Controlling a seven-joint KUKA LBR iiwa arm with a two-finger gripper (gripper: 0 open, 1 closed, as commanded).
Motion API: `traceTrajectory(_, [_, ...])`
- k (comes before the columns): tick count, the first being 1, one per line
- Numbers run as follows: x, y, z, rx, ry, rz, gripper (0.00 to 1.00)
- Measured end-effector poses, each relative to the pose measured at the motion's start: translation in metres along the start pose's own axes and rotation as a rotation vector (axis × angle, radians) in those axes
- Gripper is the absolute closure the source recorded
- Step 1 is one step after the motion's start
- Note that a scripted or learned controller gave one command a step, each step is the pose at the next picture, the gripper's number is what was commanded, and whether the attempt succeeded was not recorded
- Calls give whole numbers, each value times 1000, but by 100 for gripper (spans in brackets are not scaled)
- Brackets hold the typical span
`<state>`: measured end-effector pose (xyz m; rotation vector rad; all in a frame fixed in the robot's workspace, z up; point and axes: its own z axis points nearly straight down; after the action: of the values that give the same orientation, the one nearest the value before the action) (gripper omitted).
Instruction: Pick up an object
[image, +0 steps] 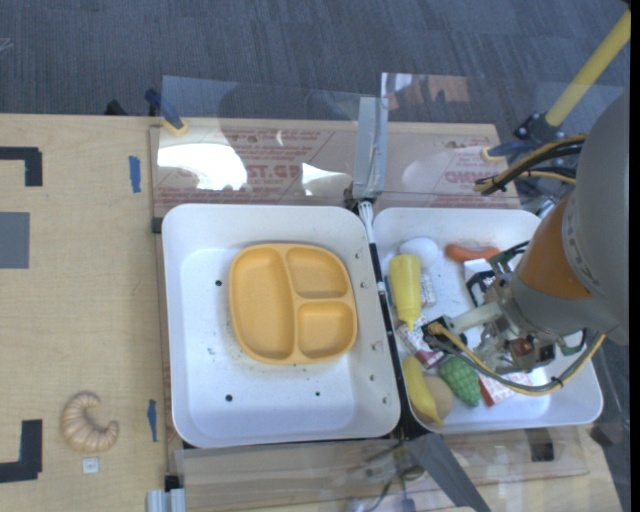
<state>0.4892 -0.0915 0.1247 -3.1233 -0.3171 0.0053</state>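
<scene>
Bench (70, 300) takes up the left and middle of the frame, pale wood top. Arm (590, 250) comes in from the right edge, grey with an orange band, bulky, covering the right part of the right bin. Two white bins sit side by side at centre: left bin (195, 330) and right bin (580, 395), rims touching along the middle.

Left bin carries a yellow divided plate (293, 303), three compartments, lying flat, nothing on it.

Right bin has the clutter. Yellow bottle (405, 285) lies along the bin's left wall, upper part. White lump (420, 248) just above it. Orange carrot-like piece (470, 252) toward the upper middle of that bin. Green bumpy item (461, 380) sits lower centre, a banana (422, 392) just beside it on the left, near the bin's lower left corner. Small red bit (487, 392) touches the green item's right side.

Claw (470, 345) is down low in the right bin, just above the green item, tangled in with cables. Cannot tell how its tips stand, and cannot tell if it has anything; nothing is clearly seen in it.

A croissant (88, 421) lies alone on the bench at lower left, well apart from both bins.

Progress: looks like the reach-in stage. No item is visibly lifted, all appear resting in the bin. Closing on something and raising it is left, as far as this shows.
</scene>
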Motion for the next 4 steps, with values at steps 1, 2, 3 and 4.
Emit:
traceTrajectory(1, [2,-58,-60,-2,4,-394,100])
traceTrajectory(2, [7,6,5,0,-2,1,100])
traceTrajectory(3, [8,4,-5,2,-1,-3,100])
traceTrajectory(4, [4,-70,-59,0,1,-331,100])
